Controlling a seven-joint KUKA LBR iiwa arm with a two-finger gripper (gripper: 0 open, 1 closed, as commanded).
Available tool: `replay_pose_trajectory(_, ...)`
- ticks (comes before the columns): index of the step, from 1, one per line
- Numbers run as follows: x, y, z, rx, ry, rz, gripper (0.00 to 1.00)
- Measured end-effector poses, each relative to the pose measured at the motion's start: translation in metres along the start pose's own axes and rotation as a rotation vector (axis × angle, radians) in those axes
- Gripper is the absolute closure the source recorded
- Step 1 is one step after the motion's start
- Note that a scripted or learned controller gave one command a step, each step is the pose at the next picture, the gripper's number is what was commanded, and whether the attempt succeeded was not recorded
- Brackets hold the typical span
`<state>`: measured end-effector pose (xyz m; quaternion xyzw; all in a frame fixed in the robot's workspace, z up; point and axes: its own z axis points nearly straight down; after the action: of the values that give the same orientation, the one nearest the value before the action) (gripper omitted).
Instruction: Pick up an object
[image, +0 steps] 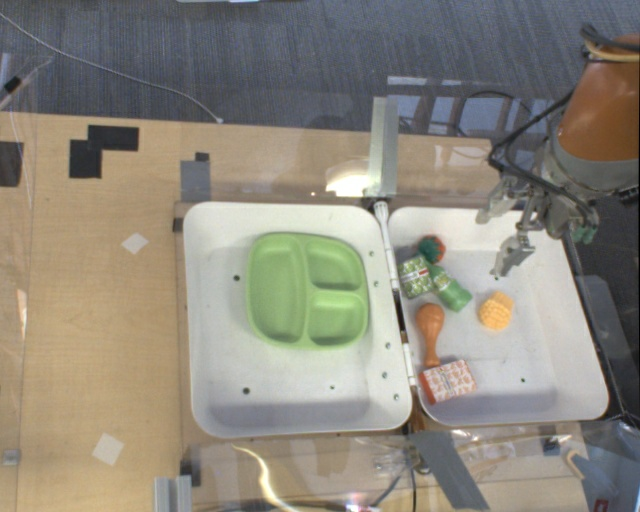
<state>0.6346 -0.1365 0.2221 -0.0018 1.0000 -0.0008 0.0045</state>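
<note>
The hand (510, 255) hangs over the right bin (560, 385), holding nothing; its opening I cannot tell. Just below lies a yellow-orange, bumpy round object (496, 311).

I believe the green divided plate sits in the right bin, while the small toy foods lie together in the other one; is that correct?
Not quite: the camera view shows the green divided plate in the left bin. The small toy foods, such as the yellow corn piece and the red-and-white box, do lie together in the other one, the right bin.
</note>
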Motion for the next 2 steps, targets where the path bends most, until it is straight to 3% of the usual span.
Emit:
replay_pose_trajectory(1, -0.027, 0.021, 0.104, 0.005, -0.03, -0.041, 0.0)
replay_pose_trajectory(2, -0.031, 0.022, 0.088, 0.009, -0.042, -0.048, 1.0)
